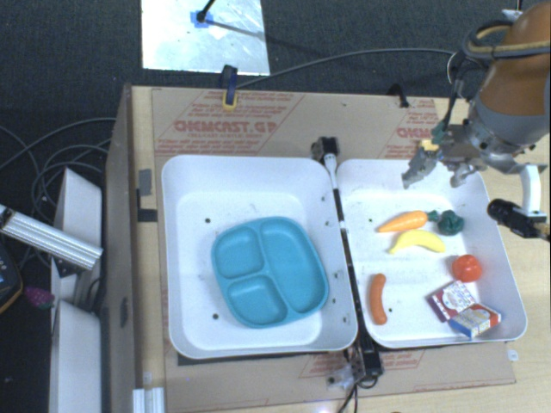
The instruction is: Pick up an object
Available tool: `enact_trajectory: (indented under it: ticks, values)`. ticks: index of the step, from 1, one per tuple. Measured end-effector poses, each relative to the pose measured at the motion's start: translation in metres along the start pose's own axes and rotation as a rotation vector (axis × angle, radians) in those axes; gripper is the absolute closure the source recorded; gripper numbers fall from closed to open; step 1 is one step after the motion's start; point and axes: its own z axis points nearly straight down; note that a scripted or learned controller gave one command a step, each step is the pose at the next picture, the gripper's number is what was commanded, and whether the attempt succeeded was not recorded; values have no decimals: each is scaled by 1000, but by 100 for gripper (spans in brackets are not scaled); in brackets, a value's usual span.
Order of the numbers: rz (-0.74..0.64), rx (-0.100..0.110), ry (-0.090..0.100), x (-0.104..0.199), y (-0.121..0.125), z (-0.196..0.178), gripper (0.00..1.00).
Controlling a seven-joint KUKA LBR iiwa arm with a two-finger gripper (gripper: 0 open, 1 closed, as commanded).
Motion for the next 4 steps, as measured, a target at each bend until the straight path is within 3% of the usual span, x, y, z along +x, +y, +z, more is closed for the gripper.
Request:
enact_trajectory:
  ticks: [1, 2, 3, 4]
  values:
    - [2, 1, -1, -26, -6, 49, 0]
    - [2, -2, -1, -59, 2, 151, 0]
    - [0, 0, 0, -32, -3, 173, 0]
    - [-2, -2, 0, -32, -2, 162, 100]
